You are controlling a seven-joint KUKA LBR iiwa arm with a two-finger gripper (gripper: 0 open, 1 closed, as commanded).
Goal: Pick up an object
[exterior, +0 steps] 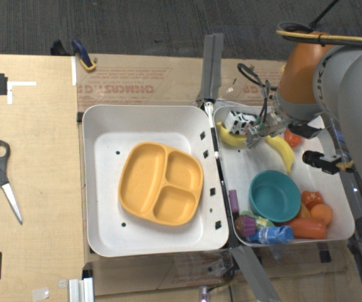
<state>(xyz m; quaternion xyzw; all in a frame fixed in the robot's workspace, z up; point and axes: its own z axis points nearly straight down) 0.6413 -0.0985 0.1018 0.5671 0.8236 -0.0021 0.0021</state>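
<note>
Bins sit side by side on the bench: the left bin [99, 187] holds a yellow divided plate [160, 183], and the right bin [338, 231] is crowded with toys. The arm [332, 74] reaches in from the right, its gripper [254, 131] low over the right bin's far left corner. Whether its fingers are spread or closed cannot be told; nothing is seen held. Just beside the gripper lie a banana [282, 151], a second yellow piece [229, 137] and a black-and-white toy [237, 121]. Nearer the front stands a teal bowl [275, 195], with a tomato [313, 199], an orange [322, 214], a carrot [308, 229] and a blue bottle [274, 234] around it. Scissors [1, 175] lie on the bench, well left of the bins.
</note>
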